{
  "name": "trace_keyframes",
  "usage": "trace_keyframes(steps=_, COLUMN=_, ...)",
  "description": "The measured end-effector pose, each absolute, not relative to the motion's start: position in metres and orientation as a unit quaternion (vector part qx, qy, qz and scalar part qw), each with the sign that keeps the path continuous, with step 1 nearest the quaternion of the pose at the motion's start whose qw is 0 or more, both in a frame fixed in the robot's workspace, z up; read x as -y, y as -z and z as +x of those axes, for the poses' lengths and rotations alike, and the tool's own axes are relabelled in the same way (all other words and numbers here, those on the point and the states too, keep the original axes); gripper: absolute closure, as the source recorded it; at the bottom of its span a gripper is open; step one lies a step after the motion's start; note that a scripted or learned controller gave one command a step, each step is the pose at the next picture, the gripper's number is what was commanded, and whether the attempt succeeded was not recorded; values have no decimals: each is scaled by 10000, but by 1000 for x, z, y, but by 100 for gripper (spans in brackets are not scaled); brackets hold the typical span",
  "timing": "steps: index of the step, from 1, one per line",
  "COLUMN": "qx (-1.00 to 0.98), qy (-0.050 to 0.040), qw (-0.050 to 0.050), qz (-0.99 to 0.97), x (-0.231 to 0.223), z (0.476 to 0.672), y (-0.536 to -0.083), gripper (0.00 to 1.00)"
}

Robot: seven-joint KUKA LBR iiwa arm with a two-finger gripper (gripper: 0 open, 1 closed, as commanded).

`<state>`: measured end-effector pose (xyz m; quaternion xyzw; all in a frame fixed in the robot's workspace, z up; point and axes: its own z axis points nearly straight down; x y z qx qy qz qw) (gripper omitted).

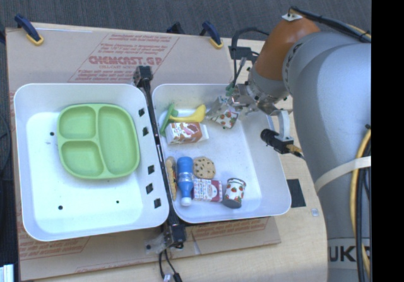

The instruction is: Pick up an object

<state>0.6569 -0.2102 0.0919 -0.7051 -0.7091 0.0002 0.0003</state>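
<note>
The right bin [268, 173] holds several small objects. A yellow banana [191, 112] and a snack packet [185, 132] lie at its back left. A cookie [203, 166], a blue bottle [184, 180], a red and white carton [207, 190] and a strawberry-print cup [234, 192] lie near its front. My gripper [231, 101] is low over the bin's back right corner. It is right at a small patterned object [225, 118], and whether it touches that object is unclear.
A green divided plate [98, 141] lies in the left bin [38, 205]. A black divider [153, 148] with clips runs between the bins. Blue clamps [211, 33] hold the cardboard at the back. The arm's grey body [328, 117] covers the bench's right side.
</note>
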Motion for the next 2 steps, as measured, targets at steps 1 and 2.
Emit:
trace_keyframes(steps=1, qx=7112, qy=-2, qw=-1, qz=-7030, x=209, z=658, y=-103, gripper=100)
trace_keyframes(steps=2, qx=7086, qy=1, qw=1, qz=-7056, x=172, z=567, y=-202, gripper=100)
